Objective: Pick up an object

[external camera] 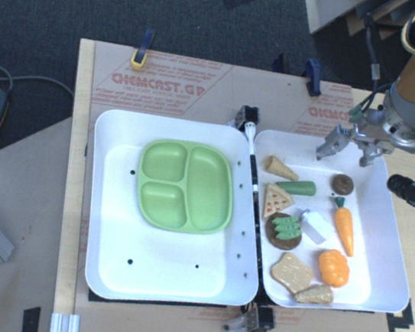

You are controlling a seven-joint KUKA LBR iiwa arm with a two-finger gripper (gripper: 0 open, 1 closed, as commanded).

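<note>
the gripper [352,147] is released with nothing in it, above the right bin [395,228]'s back edge. it should drop straight onto the brown ball [342,185].

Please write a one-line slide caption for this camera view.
Open gripper above right bin of toy food; green divided plate in left bin.

Red print ran across the protective film on the tabletop [204,83] behind the bins, and its largest line read "CHEMCAST GP". The same red lettering repeated on the film further right [328,110], where the arm and the right bin cut it short. The finer red lines around it were too small to make out.
</note>
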